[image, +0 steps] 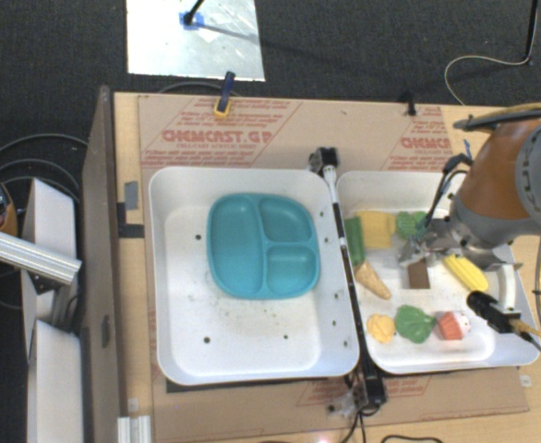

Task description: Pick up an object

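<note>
One gripper (420, 255) is hanging over the right bin (503, 356), directly above a brown block (418, 275); its grip cannot be made out.

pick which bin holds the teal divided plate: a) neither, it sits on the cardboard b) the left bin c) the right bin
b, the teal divided plate lies flat inside the left bin, while the right bin holds the small food items.

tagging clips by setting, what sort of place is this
Most likely a robotics lab's pick-and-place bench: an arm reaches over two white bins, one holding a teal plate, the other toy food such as corn.
</note>
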You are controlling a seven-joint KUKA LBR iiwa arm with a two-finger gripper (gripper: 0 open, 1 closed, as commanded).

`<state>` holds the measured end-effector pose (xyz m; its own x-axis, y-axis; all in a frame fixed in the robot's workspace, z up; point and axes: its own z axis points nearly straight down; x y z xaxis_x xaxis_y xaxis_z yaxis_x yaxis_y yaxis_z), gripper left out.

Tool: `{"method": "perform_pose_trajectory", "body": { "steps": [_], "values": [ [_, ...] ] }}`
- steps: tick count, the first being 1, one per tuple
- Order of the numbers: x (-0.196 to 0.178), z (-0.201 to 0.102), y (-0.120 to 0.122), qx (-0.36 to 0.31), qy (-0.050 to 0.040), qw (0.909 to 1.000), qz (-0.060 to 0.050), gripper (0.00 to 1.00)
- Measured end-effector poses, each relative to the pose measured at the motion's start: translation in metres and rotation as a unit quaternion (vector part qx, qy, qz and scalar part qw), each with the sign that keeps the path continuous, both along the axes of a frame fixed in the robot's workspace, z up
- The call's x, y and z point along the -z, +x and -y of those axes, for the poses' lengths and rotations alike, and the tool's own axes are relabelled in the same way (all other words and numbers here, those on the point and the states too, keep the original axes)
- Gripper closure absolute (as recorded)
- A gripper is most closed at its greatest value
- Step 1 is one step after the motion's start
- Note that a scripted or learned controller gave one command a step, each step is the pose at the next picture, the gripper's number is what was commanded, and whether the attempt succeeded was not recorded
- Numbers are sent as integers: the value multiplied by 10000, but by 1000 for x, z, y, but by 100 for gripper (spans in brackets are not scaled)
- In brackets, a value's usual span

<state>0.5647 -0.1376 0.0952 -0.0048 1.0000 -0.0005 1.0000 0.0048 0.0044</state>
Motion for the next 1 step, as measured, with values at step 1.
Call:
{"method": "perform_pose_trajectory", "body": {
  "steps": [1],
  "values": [
    [-95,-87,-16,-40,16,10000,17,100]
  ]
}}
